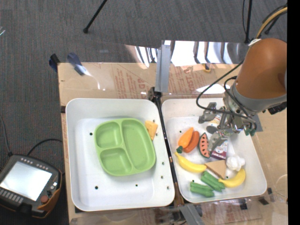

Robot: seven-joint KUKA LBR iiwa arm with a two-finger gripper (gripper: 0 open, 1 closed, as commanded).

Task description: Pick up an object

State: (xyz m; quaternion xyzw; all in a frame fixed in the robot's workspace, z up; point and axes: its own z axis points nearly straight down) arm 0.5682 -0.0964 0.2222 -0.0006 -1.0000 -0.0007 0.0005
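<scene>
Hovering low over the right bin [260,172], the hand [224,134] is reaching in from the right, and I cannot tell whether it is gripping anything; its tip is sitting above a purple-and-white packet [220,150] just beside the watermelon slice [204,145]. Other pickable toys are crowding close: a carrot [186,139], two bananas [189,164], a sandwich wedge [216,168] and green beans [206,184]. Because everything is lying so tightly packed, the hand is risking nudging neighbours aside or pinching two things together. The left bin [79,121] is holding a green divided plate [124,146].
</scene>
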